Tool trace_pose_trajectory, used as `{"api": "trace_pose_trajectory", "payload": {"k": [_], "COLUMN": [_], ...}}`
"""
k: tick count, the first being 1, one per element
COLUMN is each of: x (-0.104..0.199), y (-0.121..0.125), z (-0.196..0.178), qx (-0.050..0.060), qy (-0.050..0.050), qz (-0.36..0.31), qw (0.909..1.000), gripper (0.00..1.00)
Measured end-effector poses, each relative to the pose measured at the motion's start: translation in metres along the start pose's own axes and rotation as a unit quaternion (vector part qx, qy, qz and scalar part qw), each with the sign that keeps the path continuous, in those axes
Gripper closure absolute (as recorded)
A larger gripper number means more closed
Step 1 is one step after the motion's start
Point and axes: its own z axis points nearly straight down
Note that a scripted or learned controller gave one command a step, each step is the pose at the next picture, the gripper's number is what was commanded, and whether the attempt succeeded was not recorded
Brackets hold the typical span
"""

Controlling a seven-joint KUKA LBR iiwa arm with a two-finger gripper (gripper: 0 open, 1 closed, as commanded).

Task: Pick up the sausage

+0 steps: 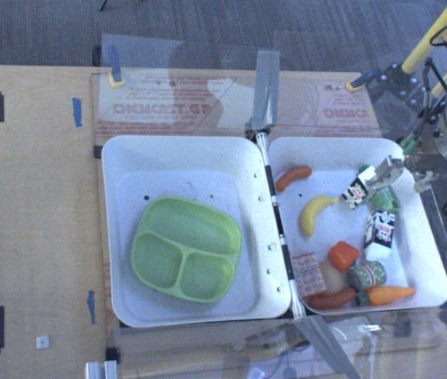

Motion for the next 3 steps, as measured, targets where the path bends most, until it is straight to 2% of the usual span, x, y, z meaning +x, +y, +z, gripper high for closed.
{"api": "trace_pose_trajectory", "payload": {"k": [1,2,3], "x": [-0.027,-0.026,0.043], "y": [0.049,0.113,0.097], "z": [0.054,0.114,0.163], "qx": [-0.002,-0.002,-0.001], "qy": [-0.001,-0.001,0.0], "qz": [0.038,-0.023,0.005], "qw": [0.9993,0.9997,1.0], "gripper": [0.0,0.0,0.0]}}
